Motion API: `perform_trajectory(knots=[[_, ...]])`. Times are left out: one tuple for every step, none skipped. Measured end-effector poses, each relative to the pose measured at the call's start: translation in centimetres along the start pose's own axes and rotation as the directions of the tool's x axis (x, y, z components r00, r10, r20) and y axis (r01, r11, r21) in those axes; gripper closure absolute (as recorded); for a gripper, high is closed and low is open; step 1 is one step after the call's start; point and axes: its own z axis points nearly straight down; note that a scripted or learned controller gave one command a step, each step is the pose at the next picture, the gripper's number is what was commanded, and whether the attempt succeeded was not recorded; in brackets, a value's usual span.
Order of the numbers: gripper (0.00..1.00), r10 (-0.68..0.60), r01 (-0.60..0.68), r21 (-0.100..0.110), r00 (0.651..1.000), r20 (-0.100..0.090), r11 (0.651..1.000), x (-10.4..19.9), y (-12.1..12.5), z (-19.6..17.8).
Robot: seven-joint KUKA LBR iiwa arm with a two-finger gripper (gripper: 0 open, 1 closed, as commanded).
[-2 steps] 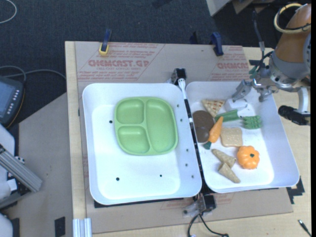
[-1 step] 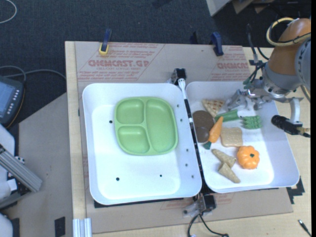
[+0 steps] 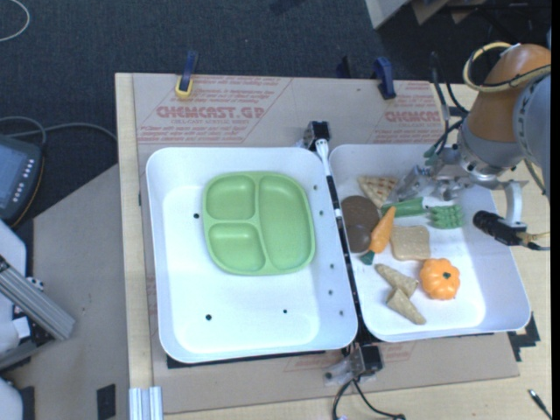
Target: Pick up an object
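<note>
Printed in red across the brown cardboard sheet [image 3: 262, 103] under both bins: "CHEMCAST G.P", repeated at the right (there partly hidden by the arm). Clamped at its far edge by a yellow-jawed clamp [image 3: 185, 84] and a blue clamp [image 3: 383, 79]. In the left shallow white bin [image 3: 175, 322], a light green three-compartment plastic plate [image 3: 260, 222]. In the right shallow white bin [image 3: 503, 309], toy foods: a brown oval piece [image 3: 357, 221], a tan waffle wedge [image 3: 376, 187], an orange carrot [image 3: 382, 227], a beige bread slice [image 3: 410, 242], two tan crackers [image 3: 401, 292], a small orange pumpkin [image 3: 439, 279] and a green leafy piece [image 3: 429, 210]. Lowered over that bin's far side, the two-finger gripper [image 3: 423, 186], just above the green leafy piece. Finger spread: cannot tell.
</note>
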Motion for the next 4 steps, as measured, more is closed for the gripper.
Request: perform_trajectory(knots=[[1.00,0.001,-0.001,0.012,1.000,-0.004,1.000,0.0,-0.2,-1.1],[1.00,0.003,-0.003,-0.010,1.000,0.003,1.000,0.0,-0.3,-5.4],[1.00,0.003,-0.003,-0.009,1.000,0.003,1.000,-0.4,-0.3,-9.8],[1.00,0.001,-0.001,-0.011,1.000,0.003,1.000,-0.5,-0.2,-14.5]])
